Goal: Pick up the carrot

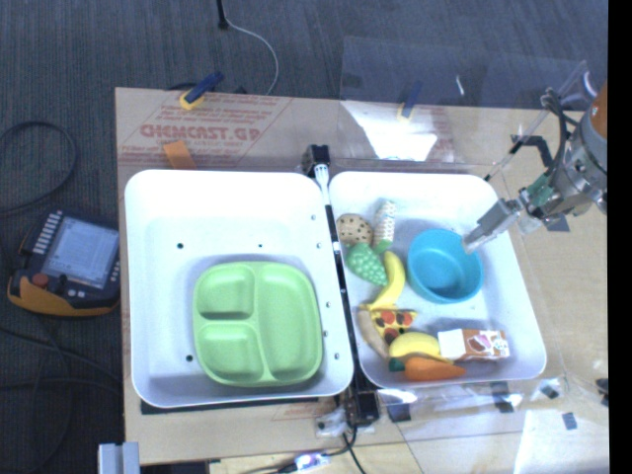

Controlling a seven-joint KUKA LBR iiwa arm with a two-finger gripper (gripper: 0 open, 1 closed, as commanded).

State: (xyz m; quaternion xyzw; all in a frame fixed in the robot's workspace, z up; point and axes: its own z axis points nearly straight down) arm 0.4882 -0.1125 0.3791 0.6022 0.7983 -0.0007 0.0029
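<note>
You are at the approach step: nothing is picked yet. The carrot (pixel 432 368) lies along the near wall of the right bin (pixel 521 304), its orange body pointing toward the bin's middle. The gripper (pixel 478 237) hangs over the far right part of that bin, at the rim of the blue bowl (pixel 444 265), well apart from the carrot. It carries nothing, but whether its tips are spread or pressed together you cannot tell from this angle.

Your next move, as I judge it, is to bring the gripper toward the near wall, line it up across the carrot's short axis, and come down with room on both sides.

Mind the crowding. A yellow banana-shaped piece (pixel 416 345) touches the carrot from behind, a pizza slice (pixel 387 320) sits just beside that, and a small printed carton (pixel 476 345) lies near the carrot's thick end. The bin wall is right against it too, so a finger could strike the wall or catch the yellow piece.

The left bin (pixel 158 205) holds a green divided plate (pixel 259 322); a handheld pendant (pixel 67 265) rests on the floor, well clear.
</note>
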